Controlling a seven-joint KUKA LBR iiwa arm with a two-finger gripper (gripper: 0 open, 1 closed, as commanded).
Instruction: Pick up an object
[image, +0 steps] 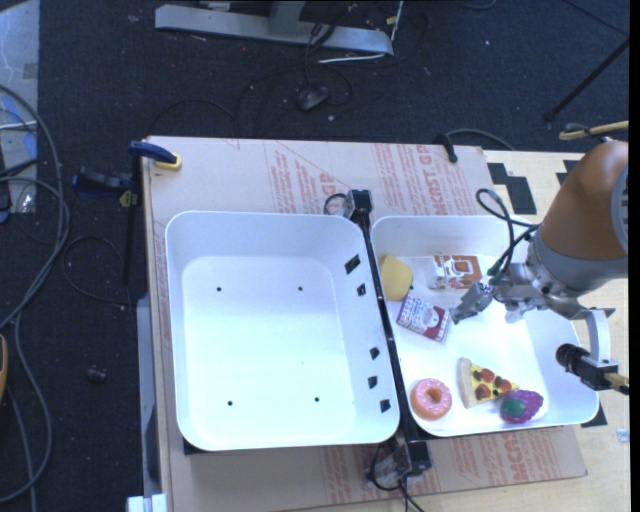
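While the gripper hovers over the right bin — fingers slightly parted, gripping nothing — a red-and-white packet lies just beside its tips, near a yellow lemon.

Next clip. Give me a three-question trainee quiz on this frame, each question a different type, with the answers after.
1. True or false: the pink donut lies in the left bin.
2. Which item lies closest to the gripper? A) purple grapes B) red and white packet C) pizza slice
3. Fill in: the yellow lemon lies in the right bin, close to the ____ between the two bins.

Key
1. False; it lies in the right bin, near the front edge.
2. B
3. divider
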